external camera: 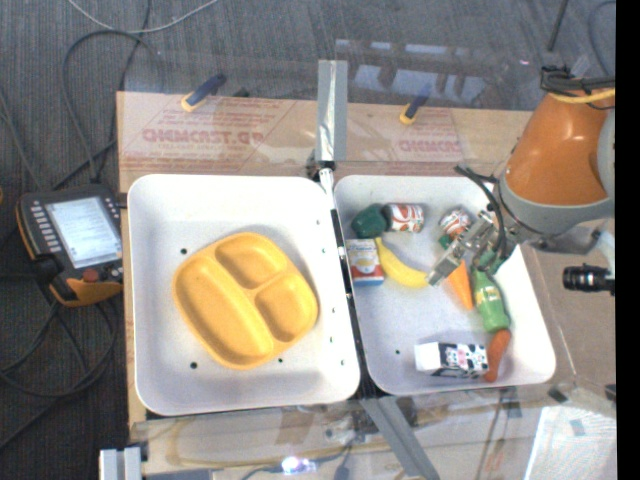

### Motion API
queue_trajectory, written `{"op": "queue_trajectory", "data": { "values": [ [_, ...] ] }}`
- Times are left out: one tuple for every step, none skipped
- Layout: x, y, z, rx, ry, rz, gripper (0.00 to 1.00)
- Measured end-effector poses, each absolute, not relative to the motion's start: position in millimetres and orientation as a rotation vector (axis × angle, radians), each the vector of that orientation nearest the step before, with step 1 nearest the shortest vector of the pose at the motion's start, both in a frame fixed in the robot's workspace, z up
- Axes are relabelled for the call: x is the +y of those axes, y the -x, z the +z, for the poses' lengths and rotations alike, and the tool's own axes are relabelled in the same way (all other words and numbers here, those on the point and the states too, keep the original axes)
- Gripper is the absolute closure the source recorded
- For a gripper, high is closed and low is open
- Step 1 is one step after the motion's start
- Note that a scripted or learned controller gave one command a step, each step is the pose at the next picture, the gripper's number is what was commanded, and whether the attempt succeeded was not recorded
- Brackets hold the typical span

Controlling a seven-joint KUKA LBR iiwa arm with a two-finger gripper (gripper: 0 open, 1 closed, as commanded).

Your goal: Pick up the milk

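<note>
hovering my gripper (450, 265), can't tell its state; milk (450, 358) sits below it, carrot (497, 354) touching could snag.

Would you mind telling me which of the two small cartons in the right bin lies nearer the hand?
The small carton by the banana, against the divider. The hand hangs just right of that banana; the black-and-white milk carton lies farther off, by the front wall.
</note>
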State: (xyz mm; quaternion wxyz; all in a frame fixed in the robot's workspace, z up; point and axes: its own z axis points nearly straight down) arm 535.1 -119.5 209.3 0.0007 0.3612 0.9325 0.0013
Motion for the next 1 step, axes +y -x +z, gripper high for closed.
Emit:
{"op": "queue_trajectory", "data": {
  "values": [
    [-108.2,-584.5,200.3,2.978,-0.995,-0.003,1.0]
  ]
}}
